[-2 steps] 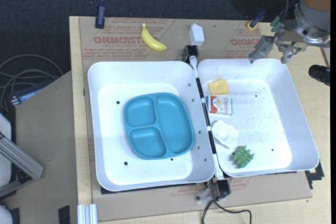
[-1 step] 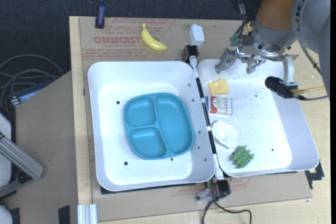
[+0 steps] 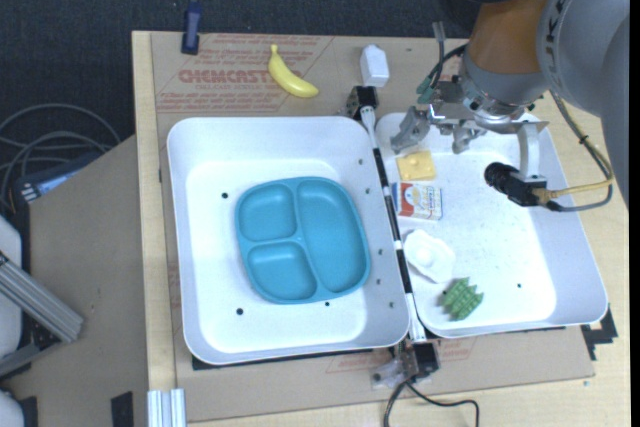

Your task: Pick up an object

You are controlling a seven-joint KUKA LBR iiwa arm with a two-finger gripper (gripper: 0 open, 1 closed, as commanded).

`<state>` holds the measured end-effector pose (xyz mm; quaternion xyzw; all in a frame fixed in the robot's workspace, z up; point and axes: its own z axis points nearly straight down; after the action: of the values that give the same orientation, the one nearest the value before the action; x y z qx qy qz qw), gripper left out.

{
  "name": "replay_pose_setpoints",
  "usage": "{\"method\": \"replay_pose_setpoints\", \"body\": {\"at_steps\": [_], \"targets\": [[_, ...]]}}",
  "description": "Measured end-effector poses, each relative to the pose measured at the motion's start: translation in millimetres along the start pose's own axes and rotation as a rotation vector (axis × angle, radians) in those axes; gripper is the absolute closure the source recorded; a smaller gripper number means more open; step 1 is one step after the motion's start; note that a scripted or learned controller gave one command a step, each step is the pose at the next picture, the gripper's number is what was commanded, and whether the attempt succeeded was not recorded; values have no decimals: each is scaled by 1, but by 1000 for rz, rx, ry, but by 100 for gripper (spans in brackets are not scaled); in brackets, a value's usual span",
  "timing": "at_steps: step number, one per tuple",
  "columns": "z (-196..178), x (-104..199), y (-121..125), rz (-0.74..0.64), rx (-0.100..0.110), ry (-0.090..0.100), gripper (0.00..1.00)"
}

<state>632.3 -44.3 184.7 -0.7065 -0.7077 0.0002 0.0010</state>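
Green toy item, knobbly in outline, lies nearest in the right bin, close to its front wall. It is judged light and irregular, so fingers may slip off its bumps. Just beyond it, a white crumpled-looking piece rests close to the bin's left wall. It is judged soft and light, and the wall alongside makes it hard to straddle. The left bin bears a blue divided plate: stiff, smooth and shallow-rimmed, a poor choice for a two-finger pinch.

Farther back in the right bin, a small red-and-white carton lies flat. Just beyond it lies a yellow block. The block is the likely candidate. It is judged light, rigid and flat-sided; take hold across two opposite side faces. The carton at its near edge and the bin wall on its left limit finger clearance.

The gripper hangs over the block's far edge, fingers spread, with nothing between them.

Beyond the bins, on the bench, lie a banana, a white part and a blue part, all well apart from the block.
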Motion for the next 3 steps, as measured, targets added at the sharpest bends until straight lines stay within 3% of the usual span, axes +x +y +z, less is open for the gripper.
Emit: {"method": "replay_pose_setpoints", "body": {"at_steps": [1, 2, 3], "targets": [[0, 6, -6, 1, 1, 0, 0], [0, -5, 2, 2, -3, -1, 0], [0, 5, 8, 0, -3, -1, 0]]}}
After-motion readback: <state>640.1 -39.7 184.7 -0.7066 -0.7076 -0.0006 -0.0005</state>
